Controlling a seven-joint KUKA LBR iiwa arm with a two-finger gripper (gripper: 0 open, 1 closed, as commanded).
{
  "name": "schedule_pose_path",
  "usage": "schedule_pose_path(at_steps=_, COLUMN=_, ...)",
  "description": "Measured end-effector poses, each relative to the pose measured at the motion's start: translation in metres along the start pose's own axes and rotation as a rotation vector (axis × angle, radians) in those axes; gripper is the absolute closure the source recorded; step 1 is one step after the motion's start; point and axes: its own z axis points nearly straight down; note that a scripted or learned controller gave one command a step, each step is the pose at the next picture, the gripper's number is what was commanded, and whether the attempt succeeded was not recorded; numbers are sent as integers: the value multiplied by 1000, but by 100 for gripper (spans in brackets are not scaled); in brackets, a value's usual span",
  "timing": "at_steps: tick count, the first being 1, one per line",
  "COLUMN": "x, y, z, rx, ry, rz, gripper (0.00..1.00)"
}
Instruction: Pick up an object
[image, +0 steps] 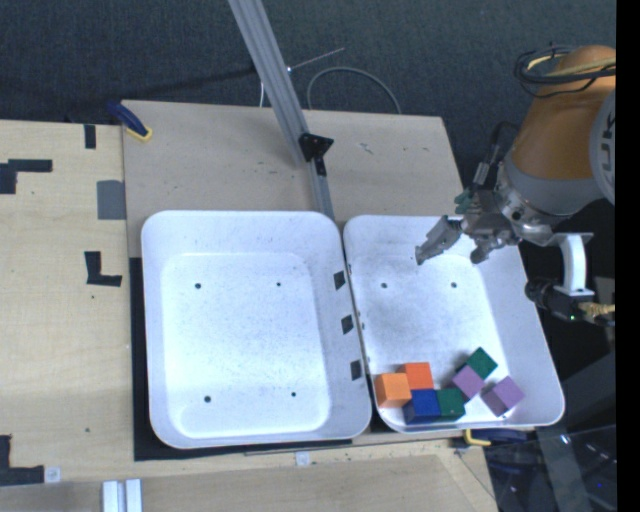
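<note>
The grey arm with its orange band reaches in from the right, and its two-finger hand (452, 249) hangs over the upper part of the right shallow white plastic bin (398, 250), its two dark fingers spread apart with nothing between them. All the small blocks lie well apart from the hand, clustered along the near edge of that same bin: two orange cubes (403, 382) side by side, a blue cube (424, 404) just in front of them, a green cube (451, 402) beside the blue one, a purple cube (467, 380) touching the green, a darker green cube (482, 362) just behind it, and a second purple cube (502, 395) nearest the right rim. The left shallow white plastic bin (160, 300) sits alongside, its rim touching the right bin's. Both rest on the pale wooden surface (200, 160), where a slanted grey metal bar (275, 75) crosses down toward the gap between the bins.
</note>
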Motion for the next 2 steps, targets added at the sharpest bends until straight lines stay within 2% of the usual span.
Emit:
schedule_pose_path(at_steps=1, x=63, y=-28, z=78, rx=10, ry=3, rz=-4, gripper=0)
schedule_pose_path(at_steps=2, x=59, y=-73, z=4, rx=-5, ry=-1, rz=1, gripper=0)
